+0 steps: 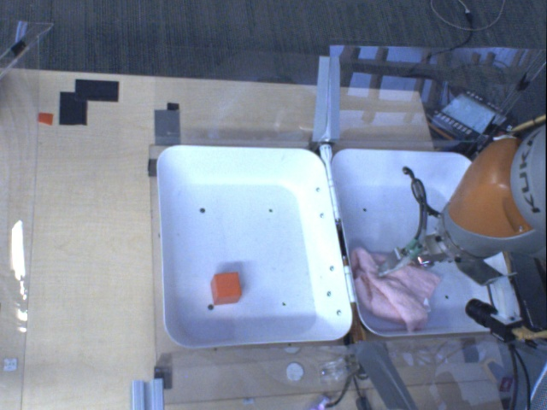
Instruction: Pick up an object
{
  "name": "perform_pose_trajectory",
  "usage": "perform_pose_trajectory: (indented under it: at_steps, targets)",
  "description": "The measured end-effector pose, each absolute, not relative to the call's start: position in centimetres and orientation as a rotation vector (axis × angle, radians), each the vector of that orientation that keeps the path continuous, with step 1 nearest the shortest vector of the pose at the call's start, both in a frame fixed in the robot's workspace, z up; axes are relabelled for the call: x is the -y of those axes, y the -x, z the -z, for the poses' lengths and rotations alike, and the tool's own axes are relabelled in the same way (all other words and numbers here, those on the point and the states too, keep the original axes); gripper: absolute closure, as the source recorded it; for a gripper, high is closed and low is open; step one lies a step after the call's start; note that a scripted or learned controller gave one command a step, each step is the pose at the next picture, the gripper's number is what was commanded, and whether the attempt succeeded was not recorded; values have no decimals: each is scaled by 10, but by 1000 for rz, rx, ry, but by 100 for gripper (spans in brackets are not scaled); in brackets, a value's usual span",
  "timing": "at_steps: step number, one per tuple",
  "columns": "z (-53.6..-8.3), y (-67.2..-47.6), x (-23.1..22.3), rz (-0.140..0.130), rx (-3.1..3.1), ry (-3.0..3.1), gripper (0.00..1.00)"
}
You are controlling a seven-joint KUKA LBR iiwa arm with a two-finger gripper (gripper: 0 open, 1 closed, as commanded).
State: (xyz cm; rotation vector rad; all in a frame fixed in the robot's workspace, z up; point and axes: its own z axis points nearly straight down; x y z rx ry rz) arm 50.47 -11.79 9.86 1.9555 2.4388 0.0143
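A crumpled pink cloth [391, 290] lies in the near-left part of the right bin [376, 178]. My gripper [402, 261] reaches in from the right and sits low over the cloth's upper edge, touching or almost touching it. The arm's orange band [483, 199] hangs above the bin's right side and hides that part of it. A small orange cube [226, 288] rests on the floor of the left bin [239, 178], toward its near-left corner, far from the gripper.
A metal divider [325, 109] stands behind the seam between the two bins. Black markers [84, 99] and a small orange square [44, 119] lie on the wooden bench at the far left. Cables and equipment [466, 114] crowd the far right.
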Motion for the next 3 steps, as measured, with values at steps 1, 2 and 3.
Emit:
perform_pose_trajectory:
  at_steps: [1,2,3]
  targets:
    - [-102,-567,153,-8,-2105,-2321,0]
    - [-113,-569,151,-14,-2113,-2308,100]
    - [-113,-569,151,-13,-2113,-2307,0]
